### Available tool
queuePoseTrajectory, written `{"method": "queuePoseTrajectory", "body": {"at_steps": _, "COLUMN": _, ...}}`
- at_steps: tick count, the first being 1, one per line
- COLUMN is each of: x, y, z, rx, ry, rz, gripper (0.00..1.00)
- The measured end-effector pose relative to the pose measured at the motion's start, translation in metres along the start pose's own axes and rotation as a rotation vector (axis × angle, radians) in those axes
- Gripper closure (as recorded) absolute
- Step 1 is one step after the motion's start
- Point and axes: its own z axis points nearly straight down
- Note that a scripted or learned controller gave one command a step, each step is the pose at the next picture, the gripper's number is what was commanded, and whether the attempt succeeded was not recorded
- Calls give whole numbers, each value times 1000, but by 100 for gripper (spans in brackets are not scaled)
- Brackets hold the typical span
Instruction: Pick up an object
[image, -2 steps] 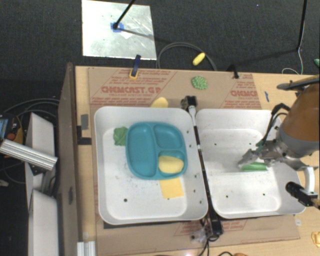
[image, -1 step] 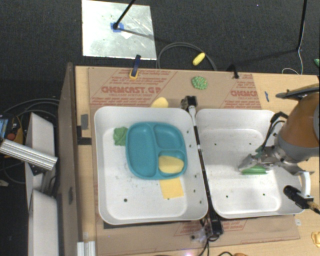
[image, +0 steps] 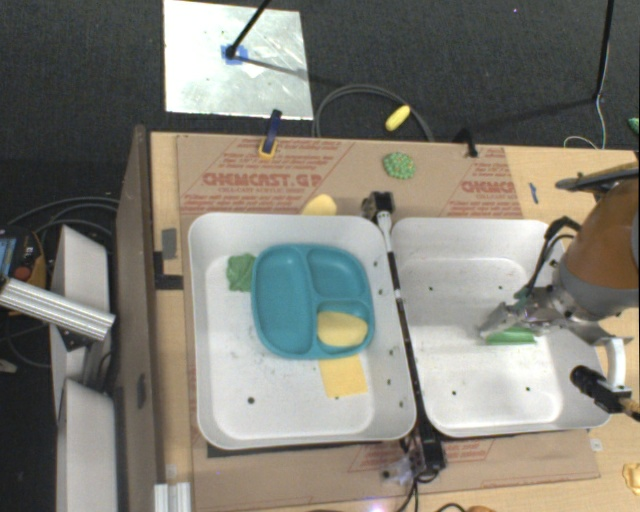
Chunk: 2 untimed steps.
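You found the gripper (image: 512, 322) low over the green object (image: 512, 336) near the right bin's (image: 470, 410) right edge; finger state was indeterminable. Risk: flat piece could slip if the pinch lands off-centre.

A blue divided tray (image: 290, 300) holds a yellow piece (image: 342, 328); a green knobbly ball (image: 399, 165) lies on the bench.

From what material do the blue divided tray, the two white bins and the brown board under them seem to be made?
The blue divided tray looks like moulded plastic: uniform teal colour, rounded compartments, soft sheen. The two white bins, left and right, also seem plastic, smooth and matt, with rounded corners, though thin coated metal cannot be excluded. The brown board appears to be cardboard: dull tan surface with red printed lettering.
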Motion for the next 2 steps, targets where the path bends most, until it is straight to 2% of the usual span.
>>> {"method": "queuePoseTrajectory", "body": {"at_steps": 1, "x": 87, "y": 53, "z": -35, "rx": -4, "ry": 3, "rz": -12, "gripper": 100}}
{"method": "queuePoseTrajectory", "body": {"at_steps": 2, "x": 134, "y": 20, "z": -93, "rx": 2, "ry": 2, "rz": -5, "gripper": 100}}
